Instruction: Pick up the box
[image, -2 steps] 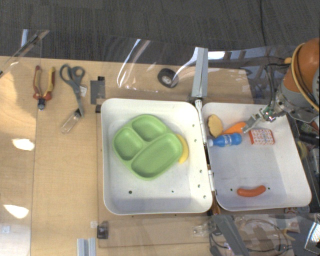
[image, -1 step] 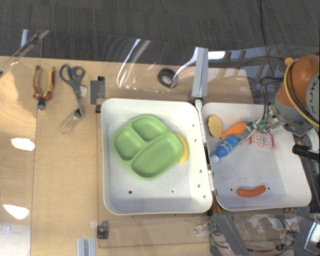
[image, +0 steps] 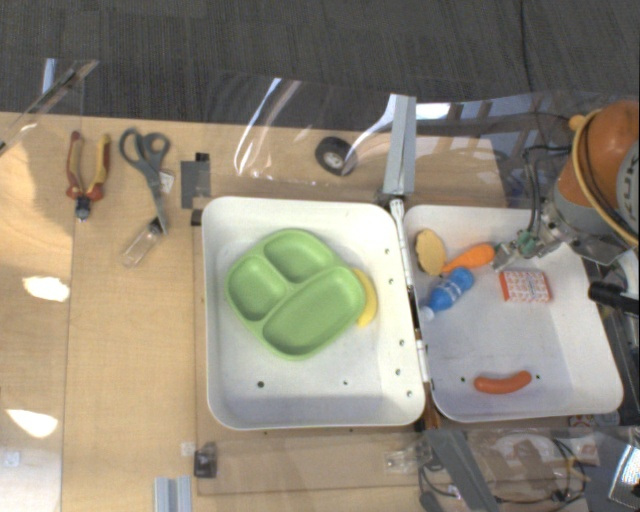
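Arm enters from the right, its gripper (image: 527, 243) poised at the far edge of the right bin (image: 560, 400), jaw state indeterminable; the box (image: 525, 287) lies just near of it, with a carrot (image: 468, 257), blue bottle (image: 449, 290) and sausage (image: 503, 381) around.

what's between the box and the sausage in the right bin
Nothing: in the camera view, bare white bin floor runs from the box down to the sausage. The blue bottle lies off to the side.
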